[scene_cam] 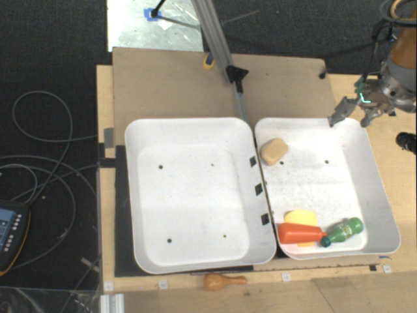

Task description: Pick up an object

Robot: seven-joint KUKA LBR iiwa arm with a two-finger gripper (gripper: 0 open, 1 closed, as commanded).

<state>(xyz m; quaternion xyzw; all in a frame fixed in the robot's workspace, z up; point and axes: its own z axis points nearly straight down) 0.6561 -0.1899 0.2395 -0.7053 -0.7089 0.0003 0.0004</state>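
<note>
Tan pear-shaped toy (224, 280) lies on the bench's near edge, outside the bins, just in front of the left bin (140, 194). Right bin (374, 175) holds four things: orange carrot (298, 233) along its near edge toward the near-left corner, yellow piece (302, 218) touching the carrot just behind it, green bottle (341, 231) tilted, its cap end meeting the carrot tip, near the near edge. Tan bread-like lump (273, 150) sits at the far-left corner of the right bin, well apart from the rest. Gripper (354, 113) hangs over the right bin's far-right corner, fingers spread, nothing between them. Grey pole (215, 31) slants across the far side of the bench.
</note>
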